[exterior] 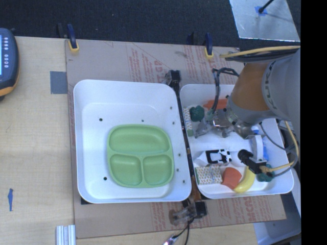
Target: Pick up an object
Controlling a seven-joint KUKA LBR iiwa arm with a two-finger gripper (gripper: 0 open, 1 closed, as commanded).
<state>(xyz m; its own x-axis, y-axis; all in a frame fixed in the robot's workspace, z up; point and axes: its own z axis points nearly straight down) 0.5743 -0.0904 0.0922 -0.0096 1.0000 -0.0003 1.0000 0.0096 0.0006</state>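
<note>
My gripper is low in the right bin, in its upper left part, with the grey arm and its orange band above it. A dark green object lies just to the gripper's left, and an orange object shows just behind it. Nearer the front of the bin lie a black-and-white item, a patterned block, a red-orange object and a yellow banana. I see nothing held by the gripper.
The left bin holds a green divided plate. A blue-and-white item and a small teal object lie at the right bin's right side. A dark device sits at the bench's far left.
</note>
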